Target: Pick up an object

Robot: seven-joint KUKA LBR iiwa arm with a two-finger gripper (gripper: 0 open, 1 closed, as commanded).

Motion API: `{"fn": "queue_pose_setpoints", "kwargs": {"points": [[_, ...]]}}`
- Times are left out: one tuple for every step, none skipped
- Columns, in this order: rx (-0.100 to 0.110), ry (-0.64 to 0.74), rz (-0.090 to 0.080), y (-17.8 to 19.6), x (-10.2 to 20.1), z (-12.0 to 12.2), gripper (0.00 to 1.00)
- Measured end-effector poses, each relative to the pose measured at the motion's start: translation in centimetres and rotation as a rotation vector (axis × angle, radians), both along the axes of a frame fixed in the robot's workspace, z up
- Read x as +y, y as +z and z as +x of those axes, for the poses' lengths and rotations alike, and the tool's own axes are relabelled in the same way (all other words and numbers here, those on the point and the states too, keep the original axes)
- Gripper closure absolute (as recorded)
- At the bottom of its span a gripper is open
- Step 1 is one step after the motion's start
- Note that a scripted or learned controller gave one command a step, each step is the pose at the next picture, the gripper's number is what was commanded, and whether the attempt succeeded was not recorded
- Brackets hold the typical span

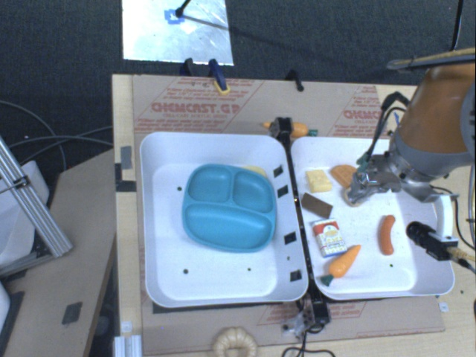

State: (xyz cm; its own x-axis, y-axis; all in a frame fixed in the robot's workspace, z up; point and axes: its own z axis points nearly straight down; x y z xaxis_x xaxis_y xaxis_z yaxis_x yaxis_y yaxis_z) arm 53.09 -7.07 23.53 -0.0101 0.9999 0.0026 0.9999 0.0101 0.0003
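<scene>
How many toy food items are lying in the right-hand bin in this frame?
6: cheese wedge and bread piece at the back, chocolate bar and small carton near the divider, carrot in front, sausage to the right. The gripper may hide more.

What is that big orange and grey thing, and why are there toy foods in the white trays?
That is a robot arm, seen by a camera looking down from above. It reaches in from the right. At its tip is a metal gripper, like a hand with two fingers, hanging low over the right bin. Its job is to pick something up. I see nothing between its fingers. In that bin lie pretend foods: a yellow cheese piece, a tan piece, a brown bar, a small red box, a carrot and a sausage. The left bin holds a blue divided plate.
</scene>
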Motion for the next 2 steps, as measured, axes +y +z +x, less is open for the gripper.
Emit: {"fn": "queue_pose_setpoints", "kwargs": {"points": [[0.0,-0.003,-0.002,-0.1,1.8,-1.0,1.0],[0.002,-0.009,-0.002,-2.1,1.6,-0.6,1.0]]}}
